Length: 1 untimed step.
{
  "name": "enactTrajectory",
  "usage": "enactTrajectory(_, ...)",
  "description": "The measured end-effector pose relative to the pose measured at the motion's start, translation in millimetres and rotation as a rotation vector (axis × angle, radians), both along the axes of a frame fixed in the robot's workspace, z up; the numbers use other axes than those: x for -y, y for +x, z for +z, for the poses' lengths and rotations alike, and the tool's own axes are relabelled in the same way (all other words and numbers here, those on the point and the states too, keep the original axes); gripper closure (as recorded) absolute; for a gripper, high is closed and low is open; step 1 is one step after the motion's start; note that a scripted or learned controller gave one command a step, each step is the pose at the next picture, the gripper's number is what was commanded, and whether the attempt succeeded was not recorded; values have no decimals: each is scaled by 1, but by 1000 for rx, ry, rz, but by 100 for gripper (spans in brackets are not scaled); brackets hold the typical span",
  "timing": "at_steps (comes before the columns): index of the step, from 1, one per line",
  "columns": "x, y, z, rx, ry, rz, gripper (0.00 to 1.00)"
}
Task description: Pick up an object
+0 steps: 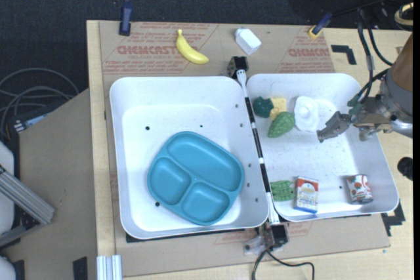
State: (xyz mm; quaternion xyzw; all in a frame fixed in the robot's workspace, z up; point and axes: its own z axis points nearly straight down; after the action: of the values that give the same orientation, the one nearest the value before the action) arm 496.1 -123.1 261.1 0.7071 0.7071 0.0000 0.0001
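we are hovering the end effector [326, 133], whether parted or closed we cannot tell, beside the white crumpled lump [311, 111] in the right bin [380, 170], judging it light, soft, best pinched across its middle.

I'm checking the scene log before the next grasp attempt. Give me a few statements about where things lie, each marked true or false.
1. The blue divided plate lies in the left bin. True.
2. The banana lies in the right bin. False: it lies on the cardboard behind the left bin.
3. The gripper is over the right bin. True.
4. The small can lies on the blue plate. False: it lies in the right bin's near right corner.
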Motion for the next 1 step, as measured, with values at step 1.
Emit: enactTrajectory(1, -6, 102, -135, -3, 1, 1, 0)
